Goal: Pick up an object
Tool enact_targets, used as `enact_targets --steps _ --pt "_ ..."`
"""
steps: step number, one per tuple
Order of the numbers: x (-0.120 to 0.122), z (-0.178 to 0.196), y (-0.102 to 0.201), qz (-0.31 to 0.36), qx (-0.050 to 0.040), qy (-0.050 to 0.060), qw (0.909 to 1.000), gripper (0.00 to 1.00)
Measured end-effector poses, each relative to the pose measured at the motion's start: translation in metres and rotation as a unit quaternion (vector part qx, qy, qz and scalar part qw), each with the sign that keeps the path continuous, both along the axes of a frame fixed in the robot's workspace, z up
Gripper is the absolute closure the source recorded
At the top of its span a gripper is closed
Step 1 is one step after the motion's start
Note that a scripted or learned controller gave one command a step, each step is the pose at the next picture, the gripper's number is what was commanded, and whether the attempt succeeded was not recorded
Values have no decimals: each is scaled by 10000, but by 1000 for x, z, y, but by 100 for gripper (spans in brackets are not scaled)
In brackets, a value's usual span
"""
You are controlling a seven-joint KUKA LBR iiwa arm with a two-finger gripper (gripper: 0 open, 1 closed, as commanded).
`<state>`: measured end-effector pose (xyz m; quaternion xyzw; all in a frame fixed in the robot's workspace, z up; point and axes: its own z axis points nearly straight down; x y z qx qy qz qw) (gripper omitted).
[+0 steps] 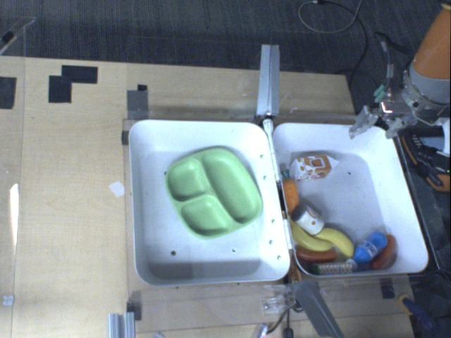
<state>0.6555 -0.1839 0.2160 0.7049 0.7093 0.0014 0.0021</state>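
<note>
Camera view, from above and at a slant. Finds the tool [377,118] high at the right, hanging over the far right corner of the right bin [416,217], under the orange-banded arm [431,48]. Cannot tell how far open at this angle; shows nothing caught in it.

Puts the nearest thing to pick, a white and orange packet [313,166], by itself on bare bin floor toward the far left of that bin, well apart from the tool. Crowds the rest along the left and near walls: an orange piece [289,192] against the divider, a small white cup-like thing [310,221] touching a banana [325,239], and a blue bottle [368,249] by the near right corner, beside something red-brown too small to name. Holds, in the left bin [141,210], a green divided plate [213,191], flat and alone. Leaves, beyond both bins, pale desk [56,210] and a cable [338,13] looped on dark floor.

Reads as the approach, with nothing lifted yet. To do it well, probably:
- Choose the packet, with open floor on every side.
- Cross leftward above the rim before any descent.
- Centre over the packet's middle and come straight down.
- Close across its narrower width, then lift plumb.

Better to avoid the heap by the near wall, where touching things and the wall itself look likely to spoil a grip.
</note>
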Motion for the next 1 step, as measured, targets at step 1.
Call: enact_targets --steps 1 --pt "2 13 1 38 -12 -31 10000 100"
